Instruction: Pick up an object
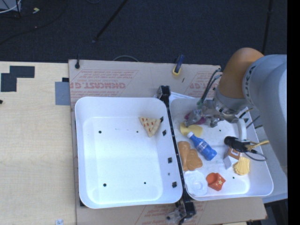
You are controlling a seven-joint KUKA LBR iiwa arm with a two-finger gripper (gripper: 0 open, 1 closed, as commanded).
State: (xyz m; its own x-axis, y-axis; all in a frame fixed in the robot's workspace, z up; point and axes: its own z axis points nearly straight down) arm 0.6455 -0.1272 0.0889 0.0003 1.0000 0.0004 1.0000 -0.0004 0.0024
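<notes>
Blue bottle lying aslant in right bin, just below hand, grip state impossible to tell: best approached straight down, squeezing across its narrow body.

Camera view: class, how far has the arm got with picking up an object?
Done: the arm has reached over the right white bin. In hand: its pincer hangs above a yellow item and the blue plastic bottle; no object visibly held. Left: grasp and lift one.
</notes>
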